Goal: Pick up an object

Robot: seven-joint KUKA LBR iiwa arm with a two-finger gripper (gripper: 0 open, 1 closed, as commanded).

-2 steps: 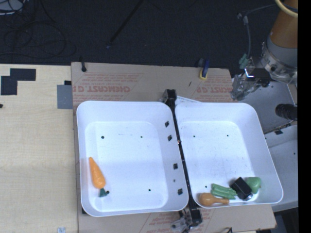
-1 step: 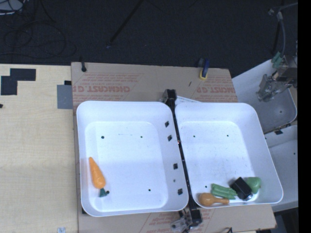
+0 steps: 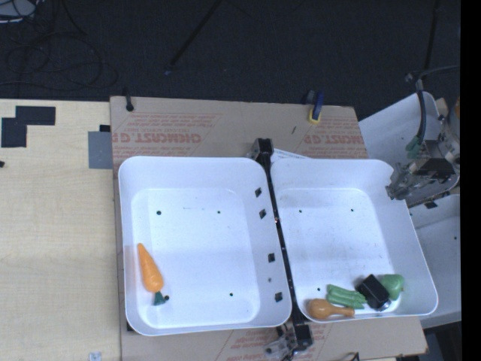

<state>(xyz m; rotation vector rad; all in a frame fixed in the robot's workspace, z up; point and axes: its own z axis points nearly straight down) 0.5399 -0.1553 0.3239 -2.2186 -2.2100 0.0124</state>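
Observation:
An orange carrot (image 3: 149,268) with a small green top lies near the front left wall of the left bin (image 3: 188,173). At the front of the right bin (image 3: 338,174) lie a green pod (image 3: 345,296), a black block (image 3: 373,291), a green piece (image 3: 392,283) behind the block and a tan pear-like piece (image 3: 328,309). My gripper (image 3: 412,184) hangs at the right bin's far right rim, well away from all of these, with nothing seen in it.
The bins sit on a cardboard sheet (image 3: 225,130) over a light wood bench (image 3: 52,239). A black clamp bar (image 3: 272,224) runs between the bins. A blue and yellow clip (image 3: 316,107) sits at the cardboard's back edge. Cables lie on the dark floor behind.

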